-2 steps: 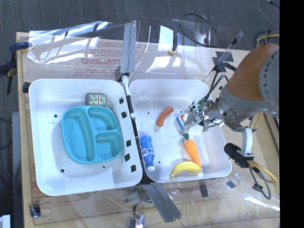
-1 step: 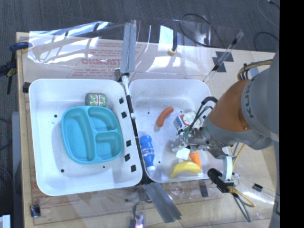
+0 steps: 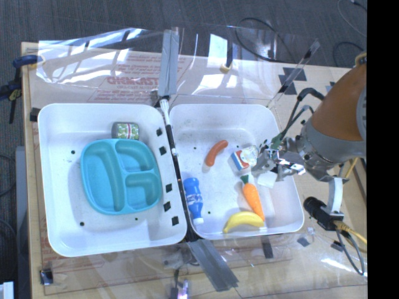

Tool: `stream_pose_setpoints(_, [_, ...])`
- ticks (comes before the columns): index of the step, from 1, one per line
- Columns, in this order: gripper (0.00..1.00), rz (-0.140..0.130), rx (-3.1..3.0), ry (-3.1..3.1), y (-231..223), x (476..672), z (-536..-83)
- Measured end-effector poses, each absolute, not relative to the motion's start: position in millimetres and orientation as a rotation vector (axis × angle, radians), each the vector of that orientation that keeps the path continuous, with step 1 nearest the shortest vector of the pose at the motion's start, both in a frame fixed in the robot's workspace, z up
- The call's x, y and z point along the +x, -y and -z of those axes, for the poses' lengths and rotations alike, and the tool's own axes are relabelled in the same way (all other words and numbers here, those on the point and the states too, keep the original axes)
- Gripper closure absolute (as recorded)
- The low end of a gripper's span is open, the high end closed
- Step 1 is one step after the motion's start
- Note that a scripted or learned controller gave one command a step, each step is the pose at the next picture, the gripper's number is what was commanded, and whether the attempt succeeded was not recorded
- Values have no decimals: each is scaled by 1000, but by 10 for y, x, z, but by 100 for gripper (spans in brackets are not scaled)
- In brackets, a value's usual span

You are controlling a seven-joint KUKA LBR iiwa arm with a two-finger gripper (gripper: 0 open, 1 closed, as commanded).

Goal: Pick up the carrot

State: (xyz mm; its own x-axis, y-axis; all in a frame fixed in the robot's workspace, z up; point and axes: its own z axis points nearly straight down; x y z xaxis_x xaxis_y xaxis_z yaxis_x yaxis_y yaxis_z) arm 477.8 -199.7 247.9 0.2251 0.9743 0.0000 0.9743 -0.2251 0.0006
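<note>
The carrot (image 3: 252,199), orange with a green top, lies in the right bin (image 3: 206,123) near its front right corner, pointing toward the front. My gripper (image 3: 269,167) hovers at the bin's right side, just above and to the right of the carrot's green end. The carrot rests on the bin floor, apart from the gripper.
In the right bin, a yellow banana (image 3: 243,222) lies just in front of the carrot. A small carton (image 3: 240,159) sits behind the carrot, with a red sausage (image 3: 216,152) and a blue bottle (image 3: 192,199) further left. The left bin (image 3: 56,129) holds a blue divided plate (image 3: 121,175) and a green can (image 3: 126,130).
</note>
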Motion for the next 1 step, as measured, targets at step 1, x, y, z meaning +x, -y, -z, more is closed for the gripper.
stream_pose_setpoints(1, [100,3,2265,-2184,1690,4807,-1105])
